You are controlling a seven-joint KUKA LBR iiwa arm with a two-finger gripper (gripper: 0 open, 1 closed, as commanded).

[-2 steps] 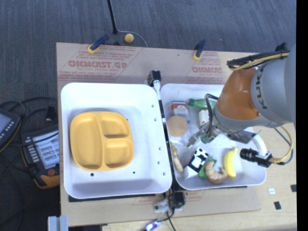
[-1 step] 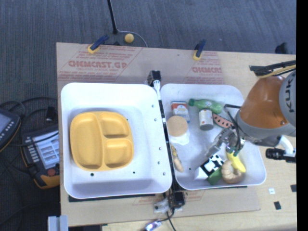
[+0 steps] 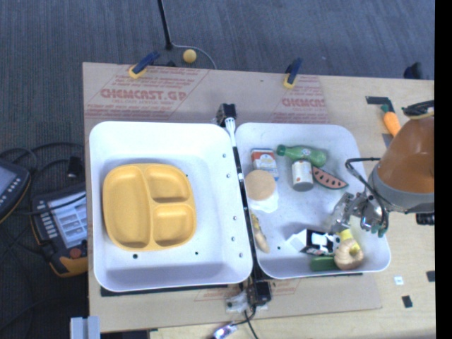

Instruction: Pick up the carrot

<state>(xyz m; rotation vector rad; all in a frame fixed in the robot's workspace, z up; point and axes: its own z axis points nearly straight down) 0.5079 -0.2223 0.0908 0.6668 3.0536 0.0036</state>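
The KUKA arm's gripper (image 3: 357,214) hangs low over the near right part of the right bin (image 3: 321,136), just above a cluster of toy food by the front rim; whether the claw is open or closed cannot be told from this angle. The likeliest carrot (image 3: 390,123) is a small orange taper lying outside the bin on the bench (image 3: 339,94), just past the bin's far right corner and close against the arm's orange band. From the gripper it lies up the view and a little right. Its long axis runs diagonally, with a dark greenish end pointing up-left. It is short, bright orange and partly hidden, so the identification is tentative.
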